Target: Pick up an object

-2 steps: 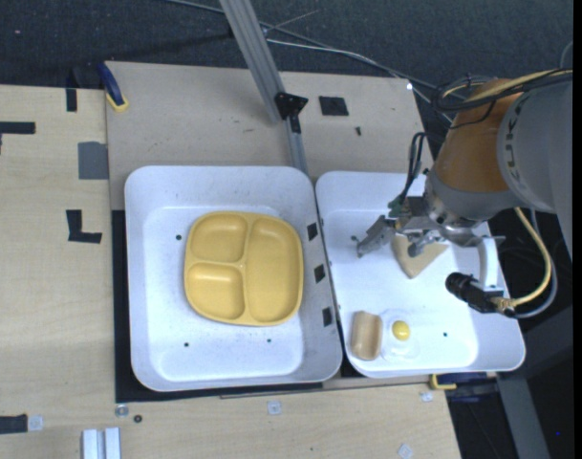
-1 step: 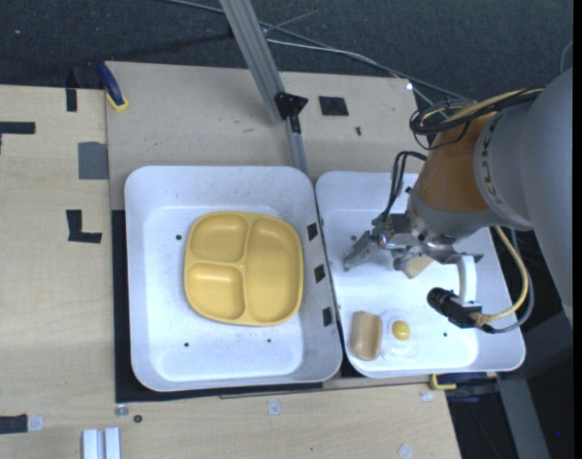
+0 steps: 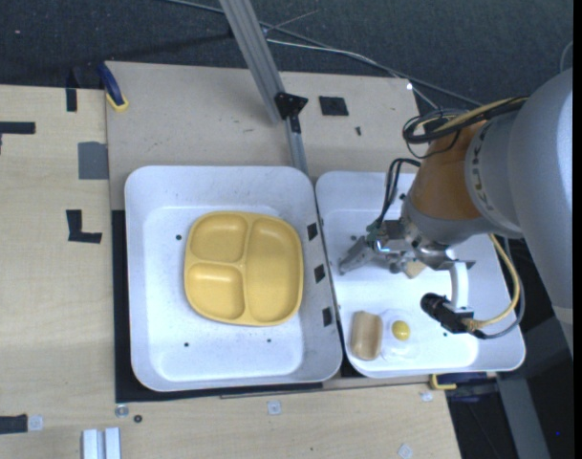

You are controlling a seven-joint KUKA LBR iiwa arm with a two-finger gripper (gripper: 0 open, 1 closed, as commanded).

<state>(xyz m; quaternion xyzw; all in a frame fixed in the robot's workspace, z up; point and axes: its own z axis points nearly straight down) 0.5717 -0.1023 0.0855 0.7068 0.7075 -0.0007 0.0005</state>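
Tan bread-like block (image 3: 366, 335) and a fried egg toy (image 3: 399, 332) lie at the right bin's (image 3: 343, 199) lower edge.
I see my gripper (image 3: 353, 256) above them, toward frame centre, fingers spread, holding nothing.

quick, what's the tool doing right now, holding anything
Tool: open, low in the right bin, nothing between its fingers. The tan block lies apart from it.

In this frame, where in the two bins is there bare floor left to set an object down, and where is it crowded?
Left bin: bare floor all round the yellow divided plate, widest along the near edge. Right bin: a bare patch at the far left corner. Its middle is crowded by the tool; the tan block and small yellow ball fill the near strip.
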